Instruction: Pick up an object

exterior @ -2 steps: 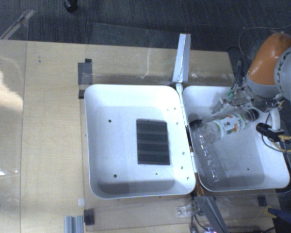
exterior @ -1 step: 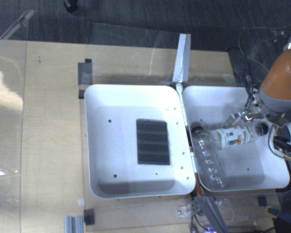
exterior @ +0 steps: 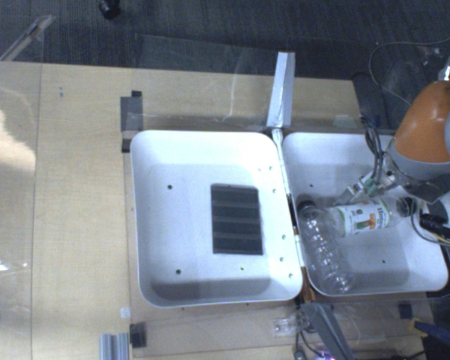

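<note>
Pale wooden bench (exterior: pixel 67 223) under a slanted overhead camera, two shallow white bins side by side, dark floor beyond the far edge.

Target candidates sit in the right bin (exterior: pixel 427 276). We see a small bottle with a green-and-white label (exterior: pixel 364 219) lying on its side near the bin's middle, cap end toward the left. Just left of it and touching or nearly so, a clear plastic bottle (exterior: pixel 324 250) lies along the bin's left wall, running toward the near edge.

Gripper (exterior: pixel 371 186) hangs just beyond the far side of the labelled bottle, at or very close to it. We cannot tell its state; cables and the wrist body crowd that spot, so no grasp can be claimed.

Left bin (exterior: pixel 154 163) holds a dark ribbed rectangular pad (exterior: pixel 236 219), lying flat, well apart from the arm.

Risks, in our judgement: both bottles are round and smooth, so either could roll or squirt out under a pinch. A closure off the bottle's axis would likely push it against the clear one. Transparent plastic may also slip.
</note>
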Controlling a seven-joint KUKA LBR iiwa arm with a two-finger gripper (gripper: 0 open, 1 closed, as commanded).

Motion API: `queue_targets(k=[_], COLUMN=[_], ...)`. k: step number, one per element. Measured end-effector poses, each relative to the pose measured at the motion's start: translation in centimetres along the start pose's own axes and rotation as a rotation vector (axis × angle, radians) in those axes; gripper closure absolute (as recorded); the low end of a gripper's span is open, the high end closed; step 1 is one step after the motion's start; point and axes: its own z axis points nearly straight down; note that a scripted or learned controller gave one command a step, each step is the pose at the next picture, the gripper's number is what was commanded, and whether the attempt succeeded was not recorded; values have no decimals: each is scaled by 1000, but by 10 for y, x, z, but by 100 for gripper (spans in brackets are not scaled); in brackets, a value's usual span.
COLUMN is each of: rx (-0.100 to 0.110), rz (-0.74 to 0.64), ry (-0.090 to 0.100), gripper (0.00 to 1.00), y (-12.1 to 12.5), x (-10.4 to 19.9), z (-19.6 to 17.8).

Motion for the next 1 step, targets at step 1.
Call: queue_targets(k=[1], rx=[3], rz=[-18], ry=[1], gripper=[0], y=[10], x=[-29], z=[1])
